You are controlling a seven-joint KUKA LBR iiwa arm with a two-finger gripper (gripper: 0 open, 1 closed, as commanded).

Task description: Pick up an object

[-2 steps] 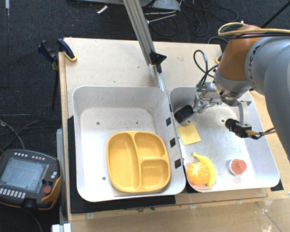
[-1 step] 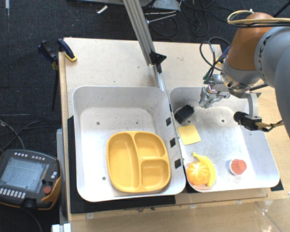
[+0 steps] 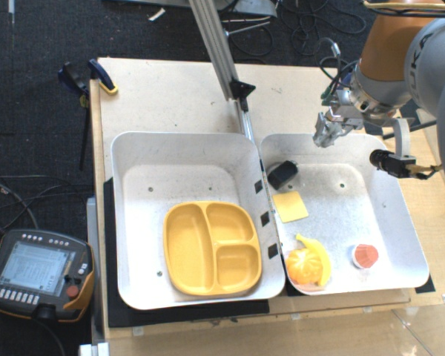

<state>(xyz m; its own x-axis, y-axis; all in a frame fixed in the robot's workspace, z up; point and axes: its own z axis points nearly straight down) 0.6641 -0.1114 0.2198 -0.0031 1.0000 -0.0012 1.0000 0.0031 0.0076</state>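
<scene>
In the camera view the gripper (image 3: 327, 134) hovers over the right bin's (image 3: 389, 206) far rim; whether its fingers are open or closed I cannot tell; nothing visibly hangs from it. The black block (image 3: 282, 173), yellow card (image 3: 291, 206), yellow-orange toy (image 3: 309, 264) and red disc (image 3: 366, 255) lie in that bin; picking appears not yet done.

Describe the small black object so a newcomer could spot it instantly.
Find the right-hand bin. Along its left wall, near the far corner, lies the black block, just beyond the flat yellow square. It is the only dark item among yellow and red ones.
</scene>
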